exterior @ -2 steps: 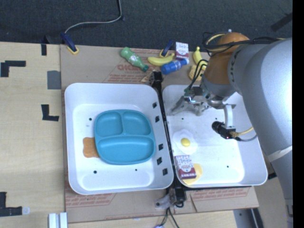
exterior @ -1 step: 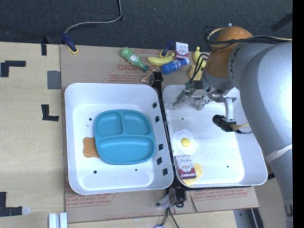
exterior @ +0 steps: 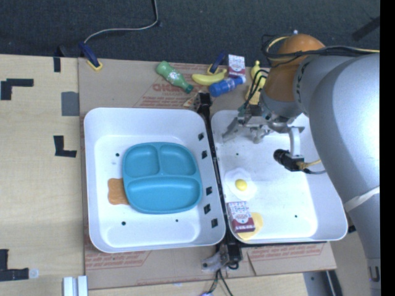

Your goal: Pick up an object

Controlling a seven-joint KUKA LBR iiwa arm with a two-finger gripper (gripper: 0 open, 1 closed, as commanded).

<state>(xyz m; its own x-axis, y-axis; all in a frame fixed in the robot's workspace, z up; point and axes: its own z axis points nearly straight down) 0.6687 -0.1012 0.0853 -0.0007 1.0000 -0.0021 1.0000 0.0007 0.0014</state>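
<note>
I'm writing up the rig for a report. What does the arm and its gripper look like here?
The arm is a thick, rounded grey shell with an orange band above the wrist. The gripper is slim grey metal, much thinner than the arm. Black cables run along the wrist, with yellow fittings beside the band.

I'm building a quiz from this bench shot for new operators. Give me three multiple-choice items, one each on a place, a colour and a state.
1. Where does the fried egg lie?
A. in the left bin
B. in the right bin
C. on the cardboard behind the bins

2. What colour is the divided plate?
A. blue
B. red
C. yellow

3. How does the gripper stand to the objects?
A. it holds the banana
B. it holds the plate
C. it is over the right bin's far end, with nothing seen between its fingers

Key: 1 B, the egg rests on the right bin's floor near the divider. 2 A, the plate is plainly blue. 3 C, the banana lies behind the bins.
</note>
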